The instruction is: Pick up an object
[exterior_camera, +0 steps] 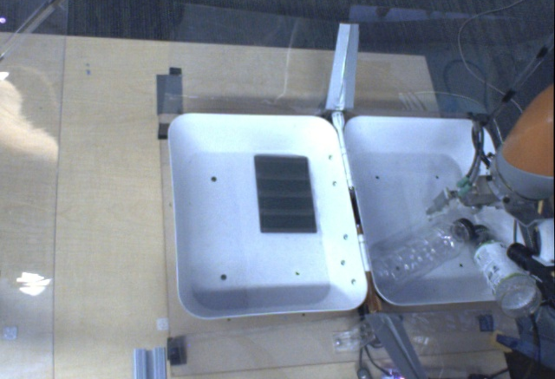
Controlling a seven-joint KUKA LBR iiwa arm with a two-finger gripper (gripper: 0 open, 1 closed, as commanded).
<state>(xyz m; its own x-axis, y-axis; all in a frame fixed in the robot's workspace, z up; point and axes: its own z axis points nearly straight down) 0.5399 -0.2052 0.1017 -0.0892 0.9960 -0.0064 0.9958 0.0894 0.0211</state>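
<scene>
Wood bench, two white bins. I've got the gripper (461, 211) low by the right bin's (390, 143) right edge, probably going for the clear plastic piece (416, 251) along the front edge. I can't tell its grip state. A dark block (284, 193) lies untouched in the middle of the left bin (199, 195).

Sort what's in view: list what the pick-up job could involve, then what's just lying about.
Job:
clear plastic blister tray, right white bin
white plastic bottle, same bin
pincer above them

Lying about:
dark ribbed rectangular pad, left white bin
grey upright divider post
</scene>
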